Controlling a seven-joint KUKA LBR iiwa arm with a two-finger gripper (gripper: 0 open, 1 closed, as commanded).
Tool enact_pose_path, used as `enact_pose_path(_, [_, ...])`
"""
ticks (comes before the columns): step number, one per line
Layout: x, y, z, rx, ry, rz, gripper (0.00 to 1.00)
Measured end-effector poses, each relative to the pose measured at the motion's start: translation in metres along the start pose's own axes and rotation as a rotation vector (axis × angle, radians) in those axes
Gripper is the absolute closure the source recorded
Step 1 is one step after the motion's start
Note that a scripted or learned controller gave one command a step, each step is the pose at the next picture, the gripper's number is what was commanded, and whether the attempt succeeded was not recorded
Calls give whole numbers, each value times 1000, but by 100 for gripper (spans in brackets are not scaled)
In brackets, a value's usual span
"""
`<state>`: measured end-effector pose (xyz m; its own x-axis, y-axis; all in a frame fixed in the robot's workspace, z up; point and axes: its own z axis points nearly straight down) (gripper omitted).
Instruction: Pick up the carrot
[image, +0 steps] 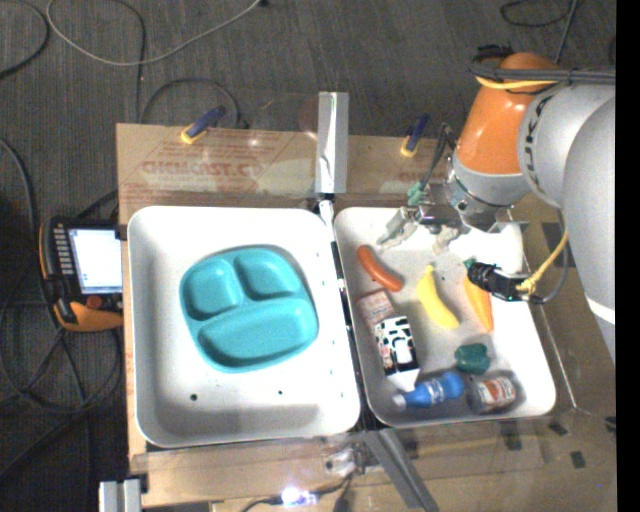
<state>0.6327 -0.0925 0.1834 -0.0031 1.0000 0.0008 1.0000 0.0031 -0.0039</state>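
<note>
Fingers spread open, nothing between them; gripper (418, 222) hung over the top of the right bin (540, 395), right-centre of frame. Carrot (481, 302) lay in that bin, below and right of the fingertips, just right of the banana (436, 298). Its long axis ran roughly top-to-bottom in frame. The orange sausage (380, 267) sat closer to the fingers, so mis-grab risk seemed likely.

From my screen the scene is evenly and fairly brightly lit from above, with the white bins (150, 400) close to washed out, a small hot glare spot on the bench edge (292, 495) at the bottom, soft short shadows, dim carpet beyond, and slightly soft overall focus
</note>
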Motion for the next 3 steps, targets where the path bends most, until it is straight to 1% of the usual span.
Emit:
enact_pose_path(1, [-61, -15, -4, -1, -3, -30, 0])
enact_pose_path(2, [-123, -100, -2, 0, -2, -17, 0])
enact_pose_path(3, [-121, -71, 85, -6, 5, -82, 0])
